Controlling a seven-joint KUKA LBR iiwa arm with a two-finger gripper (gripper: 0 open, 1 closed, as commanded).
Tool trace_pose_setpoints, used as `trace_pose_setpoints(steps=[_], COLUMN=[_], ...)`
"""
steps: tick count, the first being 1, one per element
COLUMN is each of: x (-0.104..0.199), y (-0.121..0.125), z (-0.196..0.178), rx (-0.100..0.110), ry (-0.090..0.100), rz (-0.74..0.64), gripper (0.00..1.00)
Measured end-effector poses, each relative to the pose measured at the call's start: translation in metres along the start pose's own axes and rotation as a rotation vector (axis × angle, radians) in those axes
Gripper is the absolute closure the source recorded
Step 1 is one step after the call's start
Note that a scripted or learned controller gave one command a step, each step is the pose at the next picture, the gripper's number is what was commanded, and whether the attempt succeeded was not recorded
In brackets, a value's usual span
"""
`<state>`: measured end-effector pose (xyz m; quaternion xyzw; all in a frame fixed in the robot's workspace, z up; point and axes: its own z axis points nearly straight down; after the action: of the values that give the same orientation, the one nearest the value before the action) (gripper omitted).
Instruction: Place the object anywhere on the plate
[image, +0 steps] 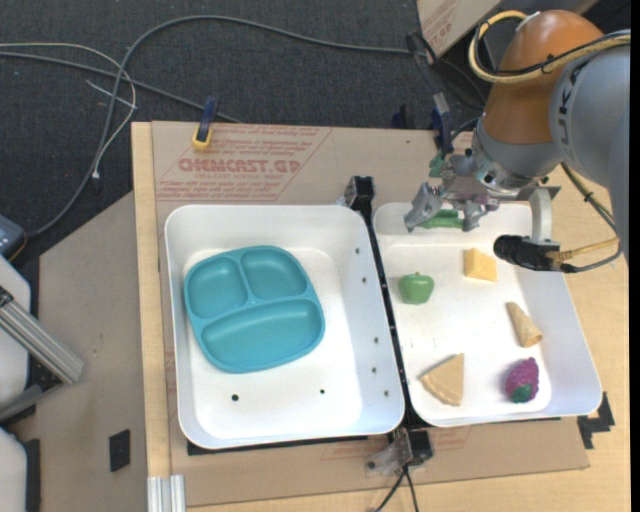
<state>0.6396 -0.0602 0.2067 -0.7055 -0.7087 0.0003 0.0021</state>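
You are hovering the gripper (447, 207) at the right bin's (585, 340) far edge, jaws clamping a green item (437, 221). Transport is pending: you are needing to carry it leftward onto the plate (255, 306).

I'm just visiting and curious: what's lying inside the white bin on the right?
The right bin holds a green apple, a yellow cheese cube, two tan wedges and purple grapes. The tool covers its far edge.
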Motion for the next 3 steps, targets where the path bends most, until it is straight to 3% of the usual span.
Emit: trace_pose_setpoints(steps=[1,3], x=[0.053,0.159], y=[-0.010,-0.010], z=[0.005,-0.023], rx=[0.001,-0.004], ry=[0.000,-0.001], rz=[-0.001,-0.001], gripper=[1.00,1.00])
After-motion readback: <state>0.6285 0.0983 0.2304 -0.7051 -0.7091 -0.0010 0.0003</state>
